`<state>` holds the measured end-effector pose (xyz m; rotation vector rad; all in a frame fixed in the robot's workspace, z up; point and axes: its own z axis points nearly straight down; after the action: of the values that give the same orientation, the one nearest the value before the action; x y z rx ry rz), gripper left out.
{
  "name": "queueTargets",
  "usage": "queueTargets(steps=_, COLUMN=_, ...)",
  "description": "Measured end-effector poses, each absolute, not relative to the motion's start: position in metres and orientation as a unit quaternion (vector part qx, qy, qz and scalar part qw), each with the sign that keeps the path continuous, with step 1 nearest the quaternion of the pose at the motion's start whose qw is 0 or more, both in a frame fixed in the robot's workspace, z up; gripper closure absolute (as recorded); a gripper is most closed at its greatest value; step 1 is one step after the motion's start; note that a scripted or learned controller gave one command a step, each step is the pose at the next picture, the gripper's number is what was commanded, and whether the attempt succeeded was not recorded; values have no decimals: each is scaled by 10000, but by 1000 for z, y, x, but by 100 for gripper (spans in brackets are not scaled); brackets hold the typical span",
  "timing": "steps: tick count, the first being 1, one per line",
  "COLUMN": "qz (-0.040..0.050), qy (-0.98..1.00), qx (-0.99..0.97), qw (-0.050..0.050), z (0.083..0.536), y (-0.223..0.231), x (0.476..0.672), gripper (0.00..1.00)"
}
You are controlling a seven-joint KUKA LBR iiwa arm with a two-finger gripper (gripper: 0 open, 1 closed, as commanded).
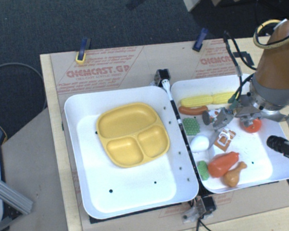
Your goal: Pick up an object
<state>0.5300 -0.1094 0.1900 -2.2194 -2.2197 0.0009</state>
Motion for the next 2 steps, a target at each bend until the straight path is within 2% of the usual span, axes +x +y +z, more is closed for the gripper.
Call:
queueTargets(steps=1, qz=-59, qy=-7079, qx=-7062, qw=-85, z=418, y=-100, x=536, gripper=0)
queueTargets(steps=2, qz=-13, qy=-7078, qx=-7064, qw=-33, z=420, y=-100, x=535, gripper=100)
